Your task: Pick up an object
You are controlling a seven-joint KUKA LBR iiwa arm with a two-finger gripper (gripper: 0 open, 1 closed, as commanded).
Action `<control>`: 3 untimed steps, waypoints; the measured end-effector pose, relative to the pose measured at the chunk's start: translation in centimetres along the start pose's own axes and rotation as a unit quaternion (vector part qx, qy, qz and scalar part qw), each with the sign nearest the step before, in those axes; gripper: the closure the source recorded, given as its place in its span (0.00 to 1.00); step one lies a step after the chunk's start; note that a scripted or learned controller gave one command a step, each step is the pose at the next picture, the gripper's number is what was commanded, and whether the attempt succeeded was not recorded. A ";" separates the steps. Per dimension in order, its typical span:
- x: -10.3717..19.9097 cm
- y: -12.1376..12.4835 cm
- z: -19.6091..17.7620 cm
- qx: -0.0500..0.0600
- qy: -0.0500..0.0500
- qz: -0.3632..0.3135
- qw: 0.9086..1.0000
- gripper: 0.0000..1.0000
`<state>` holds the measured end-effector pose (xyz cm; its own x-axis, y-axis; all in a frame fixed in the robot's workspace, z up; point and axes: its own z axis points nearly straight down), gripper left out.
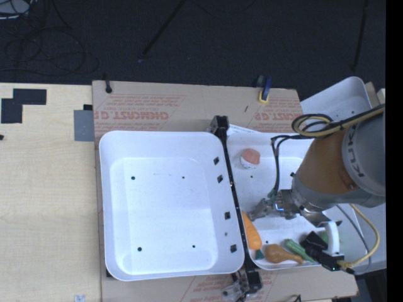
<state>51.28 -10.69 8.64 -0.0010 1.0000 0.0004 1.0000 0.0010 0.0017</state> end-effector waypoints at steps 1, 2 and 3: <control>2.2 6.3 -0.1 0.000 0.000 -0.001 1.000 0.00; 3.0 8.3 -19.5 -0.006 -0.001 -0.001 1.000 0.00; 2.5 5.8 -1.3 0.002 0.000 0.001 1.000 0.00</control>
<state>57.12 -8.16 9.96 0.0003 1.0000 0.0003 1.0000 -0.0003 -0.0023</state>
